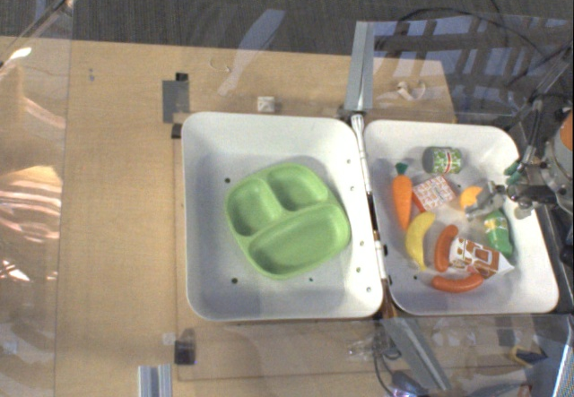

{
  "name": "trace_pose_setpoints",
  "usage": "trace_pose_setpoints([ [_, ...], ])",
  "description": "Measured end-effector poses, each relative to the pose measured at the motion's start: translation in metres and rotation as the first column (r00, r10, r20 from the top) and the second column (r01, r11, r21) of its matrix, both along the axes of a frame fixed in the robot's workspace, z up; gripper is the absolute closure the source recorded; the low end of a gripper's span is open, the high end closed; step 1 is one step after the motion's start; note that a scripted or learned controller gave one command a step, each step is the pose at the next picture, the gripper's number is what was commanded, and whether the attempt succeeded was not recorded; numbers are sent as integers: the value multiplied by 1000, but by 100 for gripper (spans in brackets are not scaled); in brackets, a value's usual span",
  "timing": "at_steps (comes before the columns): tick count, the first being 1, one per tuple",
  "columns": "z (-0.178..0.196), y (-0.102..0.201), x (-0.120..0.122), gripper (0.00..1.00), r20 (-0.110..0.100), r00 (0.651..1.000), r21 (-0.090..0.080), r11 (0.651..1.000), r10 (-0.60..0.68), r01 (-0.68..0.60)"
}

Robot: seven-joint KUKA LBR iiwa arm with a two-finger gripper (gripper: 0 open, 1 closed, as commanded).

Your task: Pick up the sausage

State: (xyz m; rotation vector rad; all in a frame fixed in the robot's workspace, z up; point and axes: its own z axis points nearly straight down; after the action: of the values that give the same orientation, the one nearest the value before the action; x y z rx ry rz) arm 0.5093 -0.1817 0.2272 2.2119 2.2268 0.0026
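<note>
1. In the camera view, the red-orange curved toy sausage [457,283] lies near the front wall of the right-hand shallow white bin [538,301], just below a small brown and white printed carton [473,255].
2. The grey two-finger gripper [502,194] sits over the right side of that bin, above and to the right of the sausage and apart from it, with the carton and a green bottle-shaped toy [499,237] in between. Whether its fingers are apart or together cannot be told; nothing can be seen between them.
3. A second reddish sausage-like piece [444,247] stands just left of the carton, next to a yellow toy banana [418,238]. An orange toy carrot [402,198], a red and white checked packet [434,193], a green can lying on its side [442,159] and a small orange piece [471,198] fill the rest of the bin.
4. The arm is cut off at the frame's right side, and the gripper's shape blurs into the bin wall.
5. Print on the carton, packet and can is too small to read.
6. The left-hand shallow white bin [206,292] holds a light green plastic plate with 3 compartments [285,219].
</note>
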Motion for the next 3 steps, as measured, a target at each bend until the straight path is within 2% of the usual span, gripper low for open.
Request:
trace_pose_setpoints([
  [1,-116,24,2,0,-1,998,1,998,68,-68],
  [2,-132,-1,-13,0,20,997,7,997,-79,79],
  [3,-120,-3,-9,100,32,997,-3,997,-77,77],
])
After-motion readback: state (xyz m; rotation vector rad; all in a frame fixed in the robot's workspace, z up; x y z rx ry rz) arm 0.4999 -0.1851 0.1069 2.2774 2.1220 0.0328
